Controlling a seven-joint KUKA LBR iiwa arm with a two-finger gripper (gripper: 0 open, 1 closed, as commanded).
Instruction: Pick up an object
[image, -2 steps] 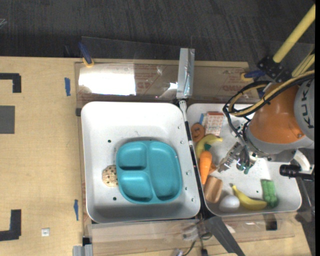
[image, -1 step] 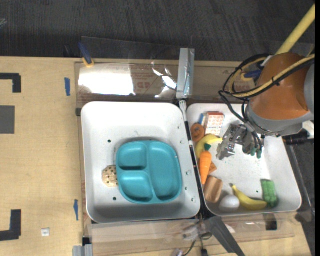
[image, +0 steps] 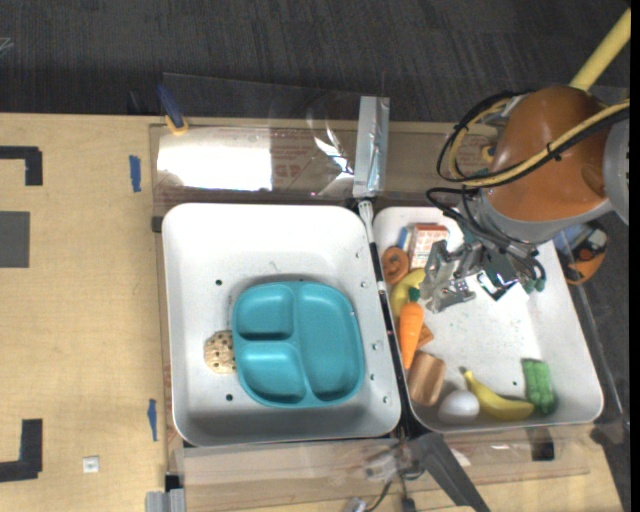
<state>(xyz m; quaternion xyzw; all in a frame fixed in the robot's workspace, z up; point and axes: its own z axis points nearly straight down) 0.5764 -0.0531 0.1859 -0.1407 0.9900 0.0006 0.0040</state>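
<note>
Gripper (image: 440, 285) low at right bin (image: 570, 330) left edge, near carrot (image: 409, 335); grip state unclear (nothing lifted yet).

A: Where is there room in the right bin (image: 585, 380)?

B: The middle of its floor, right of the carrot (image: 409, 331) and above the banana (image: 493, 396), lies bare. The gripper (image: 450, 283) hangs over its far-left part.

A: What crowds the edges?

B: The left wall is lined: a carton (image: 428, 240) far, then a yellow piece (image: 404, 293), the carrot, a brown block (image: 427, 378). Along the near wall sit a white egg (image: 461, 404), the banana and a green item (image: 538, 383).

A: And the left bin (image: 200, 240)?

B: A teal divided tray (image: 298, 341) fills the centre, a cookie (image: 219, 351) touching its left side. The far strip and corners are open.
</note>
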